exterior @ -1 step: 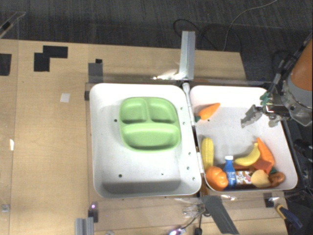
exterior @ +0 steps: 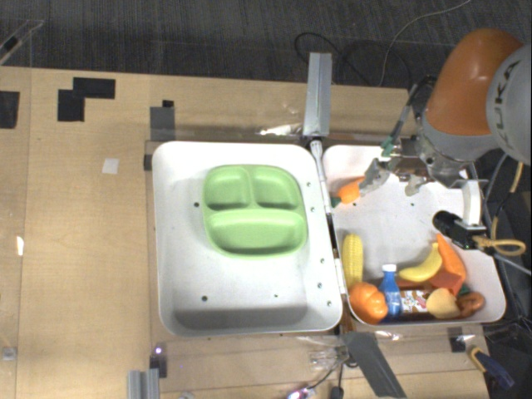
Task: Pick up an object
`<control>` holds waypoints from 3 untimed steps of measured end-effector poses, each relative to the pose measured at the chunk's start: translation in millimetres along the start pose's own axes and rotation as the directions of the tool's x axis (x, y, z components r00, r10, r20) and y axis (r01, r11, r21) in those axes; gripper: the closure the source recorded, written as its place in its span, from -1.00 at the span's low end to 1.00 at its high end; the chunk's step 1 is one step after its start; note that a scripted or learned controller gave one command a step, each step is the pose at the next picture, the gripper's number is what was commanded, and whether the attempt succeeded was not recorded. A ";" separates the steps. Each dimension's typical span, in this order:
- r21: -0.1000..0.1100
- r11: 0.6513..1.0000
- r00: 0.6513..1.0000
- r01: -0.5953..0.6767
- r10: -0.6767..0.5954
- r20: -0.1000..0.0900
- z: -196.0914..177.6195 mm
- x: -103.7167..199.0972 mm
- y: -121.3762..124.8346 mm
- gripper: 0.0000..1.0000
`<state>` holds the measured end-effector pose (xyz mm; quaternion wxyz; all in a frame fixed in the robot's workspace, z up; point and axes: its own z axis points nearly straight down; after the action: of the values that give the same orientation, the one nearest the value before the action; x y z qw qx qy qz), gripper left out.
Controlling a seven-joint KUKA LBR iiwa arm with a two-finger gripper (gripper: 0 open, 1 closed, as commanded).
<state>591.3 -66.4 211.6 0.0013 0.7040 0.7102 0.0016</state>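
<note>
My gripper (exterior: 391,179) hangs over the back part of the right bin (exterior: 391,223), its two fingers spread open with nothing between them. A small orange carrot-like piece (exterior: 349,192) lies just left of the left finger (exterior: 371,177), against the bin's left wall. Toward the front of the same bin lie a yellow corn cob (exterior: 353,256), an orange fruit (exterior: 368,301), a blue bottle (exterior: 390,290), a banana (exterior: 422,266) and an orange wedge (exterior: 452,261).
The left bin (exterior: 179,239) holds a green divided plate (exterior: 253,208). A yellow fruit (exterior: 442,303) and a brown item (exterior: 470,302) crowd the right bin's front right corner. A metal post (exterior: 318,94) stands behind the divider between the bins.
</note>
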 end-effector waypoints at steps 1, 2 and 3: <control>0.001 0.998 0.998 -0.056 0.056 0.001 115.6 -27.2 24.9 -1.00; 0.045 0.990 0.991 -0.136 0.136 0.001 125.5 -24.1 69.4 -1.00; -0.005 0.988 0.988 0.152 -0.152 0.002 86.5 -65.4 73.1 -1.00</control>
<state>665.4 -131.1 125.4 0.0038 0.6477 0.7619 0.0025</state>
